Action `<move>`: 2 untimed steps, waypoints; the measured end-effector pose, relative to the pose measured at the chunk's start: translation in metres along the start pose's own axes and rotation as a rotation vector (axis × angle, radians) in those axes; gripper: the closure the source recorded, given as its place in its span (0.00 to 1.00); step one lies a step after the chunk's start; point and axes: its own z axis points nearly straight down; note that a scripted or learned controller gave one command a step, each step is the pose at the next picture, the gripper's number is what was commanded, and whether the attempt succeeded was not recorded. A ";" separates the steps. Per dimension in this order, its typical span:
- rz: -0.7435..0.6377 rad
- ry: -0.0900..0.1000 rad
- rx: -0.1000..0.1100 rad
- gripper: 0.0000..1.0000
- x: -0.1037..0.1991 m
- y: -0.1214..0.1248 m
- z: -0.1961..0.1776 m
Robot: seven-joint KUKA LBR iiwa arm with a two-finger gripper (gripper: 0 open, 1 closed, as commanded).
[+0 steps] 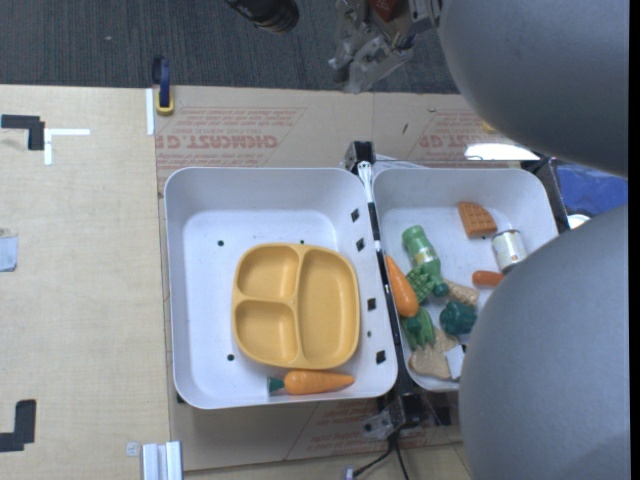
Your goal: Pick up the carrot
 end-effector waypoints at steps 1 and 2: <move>-0.001 0.000 0.000 0.00 0.000 0.000 0.000; -0.001 -0.001 0.000 0.00 0.000 0.000 0.000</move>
